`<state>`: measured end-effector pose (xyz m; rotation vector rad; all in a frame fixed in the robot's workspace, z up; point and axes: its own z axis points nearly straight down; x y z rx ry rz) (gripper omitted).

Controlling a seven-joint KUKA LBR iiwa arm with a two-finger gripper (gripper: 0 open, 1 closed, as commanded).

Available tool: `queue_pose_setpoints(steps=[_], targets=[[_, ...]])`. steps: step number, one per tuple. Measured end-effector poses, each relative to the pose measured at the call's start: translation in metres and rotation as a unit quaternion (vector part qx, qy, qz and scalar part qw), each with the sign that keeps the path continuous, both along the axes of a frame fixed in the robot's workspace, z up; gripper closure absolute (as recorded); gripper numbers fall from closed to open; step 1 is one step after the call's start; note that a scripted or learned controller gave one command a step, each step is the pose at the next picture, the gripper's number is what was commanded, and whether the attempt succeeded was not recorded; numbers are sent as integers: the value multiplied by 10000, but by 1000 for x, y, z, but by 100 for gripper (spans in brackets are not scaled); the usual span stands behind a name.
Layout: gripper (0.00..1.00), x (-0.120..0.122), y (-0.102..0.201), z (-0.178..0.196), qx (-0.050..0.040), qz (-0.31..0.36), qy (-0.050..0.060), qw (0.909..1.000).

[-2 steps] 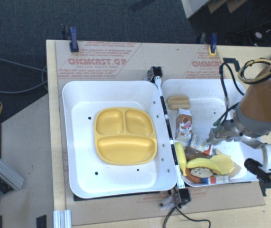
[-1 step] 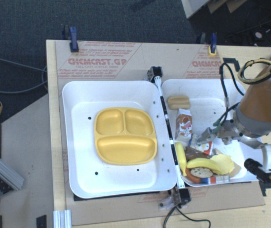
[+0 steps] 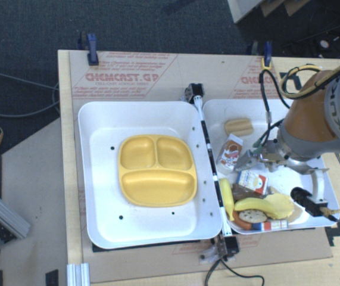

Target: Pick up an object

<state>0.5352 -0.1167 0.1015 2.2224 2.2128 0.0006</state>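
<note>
- Broadly, the bench point(image 3: 128, 76) carries everything: a board clamped at its far edge, so I judge nothing slides when the arm pushes down.
- The left bin point(image 3: 98, 159) sits touching the right bin point(image 3: 247, 109) along one shared wall, which would keep any transfer between them short.
- The arm point(image 3: 312, 124) reaches in from the right and bends down over the right bin. That is where the loose objects lie, so the pose fits a pick.
- A yellow plate point(image 3: 158, 170) lies flat in the middle of the left bin, alone and well apart from the arm. I do not take it for the target.
- The gripper point(image 3: 264, 155) hangs low over the middle of the right bin, just right of the packet point(image 3: 231, 152) and just far of the carton point(image 3: 253, 180). Whether it is apart or together I cannot tell, since the wrist hides it from above. I see nothing held.
- The likely pick is the packet or the carton, since both are close under the gripper.
- A banana point(image 3: 226, 198) lies along the left wall at the near end, crowded among other small items and awkward to reach.
- A tan block point(image 3: 239, 127) sits alone at the far end, the easiest thing to take cleanly.
</note>
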Motion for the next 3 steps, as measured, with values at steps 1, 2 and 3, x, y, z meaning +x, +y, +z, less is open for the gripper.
queue_pose_setpoints(steps=[1,2,3], targets=[[0,-59,-14,-18,24,2,40,10000],[0,27,-38,-3,-3,35,-25,10000],[0,-21,1,-18,35,25,49,10000]])
